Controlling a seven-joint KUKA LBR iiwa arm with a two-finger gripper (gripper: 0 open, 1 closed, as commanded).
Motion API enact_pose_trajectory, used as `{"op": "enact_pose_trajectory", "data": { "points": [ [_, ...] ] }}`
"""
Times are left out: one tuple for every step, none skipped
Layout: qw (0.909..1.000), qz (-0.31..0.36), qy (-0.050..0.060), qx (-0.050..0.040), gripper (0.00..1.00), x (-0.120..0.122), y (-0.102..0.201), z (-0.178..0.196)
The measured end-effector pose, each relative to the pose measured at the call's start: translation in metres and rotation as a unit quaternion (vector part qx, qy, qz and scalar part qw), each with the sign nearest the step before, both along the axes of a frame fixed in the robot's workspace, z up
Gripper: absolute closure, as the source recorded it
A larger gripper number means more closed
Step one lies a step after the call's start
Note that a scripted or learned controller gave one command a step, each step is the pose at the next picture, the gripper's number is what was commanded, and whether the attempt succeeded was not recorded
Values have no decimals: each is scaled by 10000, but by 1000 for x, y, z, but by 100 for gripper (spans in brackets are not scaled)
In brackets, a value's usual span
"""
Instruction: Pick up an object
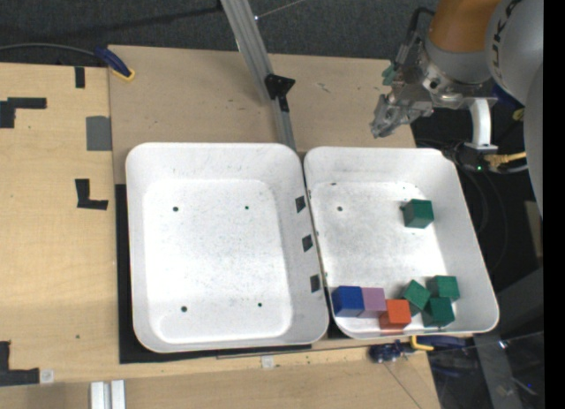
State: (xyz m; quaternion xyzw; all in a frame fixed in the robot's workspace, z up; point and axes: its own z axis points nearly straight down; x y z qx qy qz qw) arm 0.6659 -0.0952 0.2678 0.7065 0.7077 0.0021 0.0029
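My gripper (386, 123) hangs above the bench just beyond the far rim of the right bin (388, 155), with nothing seen between its fingers. A green block (418, 213) lies alone in the right bin's far right part, below and right of the gripper. Along the near edge of that bin sit a blue block (348, 300), a lilac block (374, 299), an orange block (397, 313) and three green blocks (434, 298) in a cluster.
The left bin (212, 248) sits beside the right one, their rims touching. A slanted metal post (252, 36) rises from behind the bins' junction. Cables run along the bench's right side (494, 162).
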Motion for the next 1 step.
{"op": "enact_pose_trajectory", "data": {
  "points": [
    [10000, -2, 37, 5, 100, 0, 0, 4]
  ]
}}
